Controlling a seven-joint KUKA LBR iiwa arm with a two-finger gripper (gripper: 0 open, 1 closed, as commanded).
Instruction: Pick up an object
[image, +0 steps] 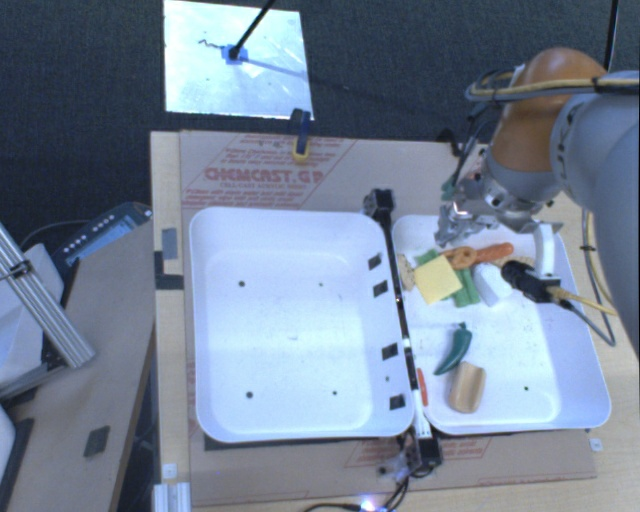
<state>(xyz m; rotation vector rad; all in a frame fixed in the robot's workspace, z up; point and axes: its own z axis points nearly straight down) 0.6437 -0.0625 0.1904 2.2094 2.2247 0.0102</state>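
The gripper hangs just above the yellow block — at its 12 o'clock; fingers' state I cannot tell.

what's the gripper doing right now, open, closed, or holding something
Gripper: cannot be told; it sits low over the right white bin, near the yellow block and orange carrot-shaped toy.

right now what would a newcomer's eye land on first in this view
The grey arm with its orange band reaches in from the right, its gripper low over the far end of the right bin. Just below it sits a bright cluster: a yellow block, an orange carrot and a green piece. Nearer the camera lie a green pepper and a tan bread-like piece.
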